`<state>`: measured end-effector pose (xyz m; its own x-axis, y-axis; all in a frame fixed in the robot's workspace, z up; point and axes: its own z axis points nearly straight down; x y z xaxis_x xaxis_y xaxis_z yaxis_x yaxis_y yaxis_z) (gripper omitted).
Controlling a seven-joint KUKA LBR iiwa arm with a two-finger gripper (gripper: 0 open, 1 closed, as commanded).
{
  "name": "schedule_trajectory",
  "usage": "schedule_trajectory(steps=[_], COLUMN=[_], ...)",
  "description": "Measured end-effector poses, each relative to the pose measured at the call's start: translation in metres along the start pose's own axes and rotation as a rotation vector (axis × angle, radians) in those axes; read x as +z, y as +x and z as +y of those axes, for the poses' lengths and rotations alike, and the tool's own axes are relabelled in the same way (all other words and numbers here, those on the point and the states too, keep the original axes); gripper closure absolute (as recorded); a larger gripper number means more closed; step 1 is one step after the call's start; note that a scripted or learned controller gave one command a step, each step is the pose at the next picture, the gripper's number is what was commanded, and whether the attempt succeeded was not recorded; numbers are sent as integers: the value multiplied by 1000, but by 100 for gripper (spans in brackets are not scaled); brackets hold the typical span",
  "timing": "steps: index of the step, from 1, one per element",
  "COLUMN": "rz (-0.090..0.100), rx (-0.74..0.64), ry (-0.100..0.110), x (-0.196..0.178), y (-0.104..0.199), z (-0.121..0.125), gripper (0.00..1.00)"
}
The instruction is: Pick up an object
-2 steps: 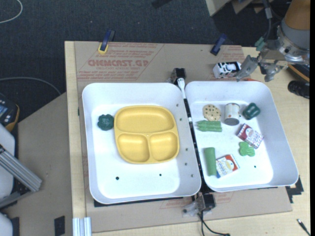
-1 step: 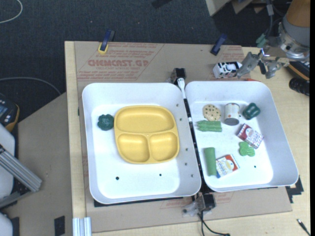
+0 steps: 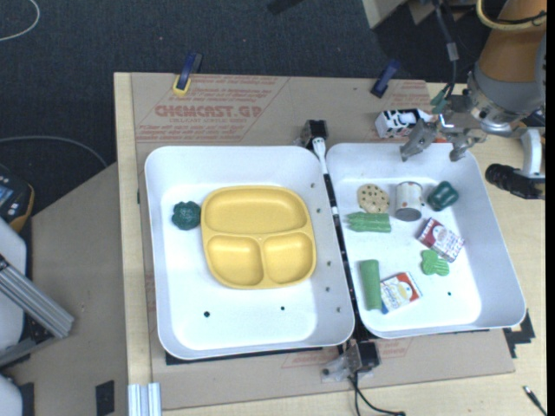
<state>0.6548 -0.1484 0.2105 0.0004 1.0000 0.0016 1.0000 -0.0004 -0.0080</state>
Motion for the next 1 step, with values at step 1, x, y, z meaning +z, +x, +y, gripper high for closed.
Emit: schedule_trajectory(steps=[1], rz=[0], rx=[0], ry=[-1], x=[46], y=[-4], z=[-7], gripper=[0])
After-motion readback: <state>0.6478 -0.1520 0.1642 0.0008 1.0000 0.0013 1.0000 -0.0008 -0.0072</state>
